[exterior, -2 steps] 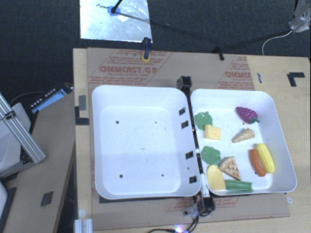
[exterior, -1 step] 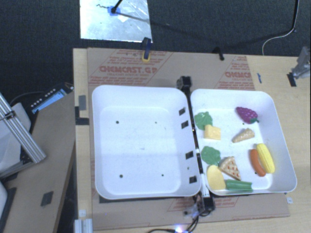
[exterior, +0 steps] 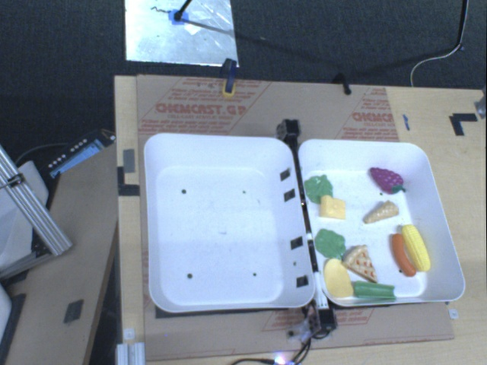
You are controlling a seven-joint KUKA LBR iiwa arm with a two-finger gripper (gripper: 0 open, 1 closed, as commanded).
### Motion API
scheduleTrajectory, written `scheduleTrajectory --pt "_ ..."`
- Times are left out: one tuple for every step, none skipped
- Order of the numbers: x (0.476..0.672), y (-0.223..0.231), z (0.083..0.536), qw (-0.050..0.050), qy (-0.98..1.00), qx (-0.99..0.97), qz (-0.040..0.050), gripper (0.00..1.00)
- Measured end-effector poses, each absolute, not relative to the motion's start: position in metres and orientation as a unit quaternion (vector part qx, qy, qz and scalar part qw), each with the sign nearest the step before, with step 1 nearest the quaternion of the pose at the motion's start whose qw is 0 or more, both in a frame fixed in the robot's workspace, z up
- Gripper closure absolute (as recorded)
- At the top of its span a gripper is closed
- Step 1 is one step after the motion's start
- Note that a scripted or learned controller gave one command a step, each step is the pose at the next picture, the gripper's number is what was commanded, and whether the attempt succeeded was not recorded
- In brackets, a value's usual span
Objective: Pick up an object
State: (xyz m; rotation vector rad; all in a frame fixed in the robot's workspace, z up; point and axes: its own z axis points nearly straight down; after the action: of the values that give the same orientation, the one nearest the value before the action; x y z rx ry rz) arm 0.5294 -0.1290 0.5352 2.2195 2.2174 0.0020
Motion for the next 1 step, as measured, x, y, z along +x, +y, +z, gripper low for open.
scheduleTrajectory --pt "0.5645 -0.1702 0.5345 0.002 0.707 0.707 -0.0001 1.0"
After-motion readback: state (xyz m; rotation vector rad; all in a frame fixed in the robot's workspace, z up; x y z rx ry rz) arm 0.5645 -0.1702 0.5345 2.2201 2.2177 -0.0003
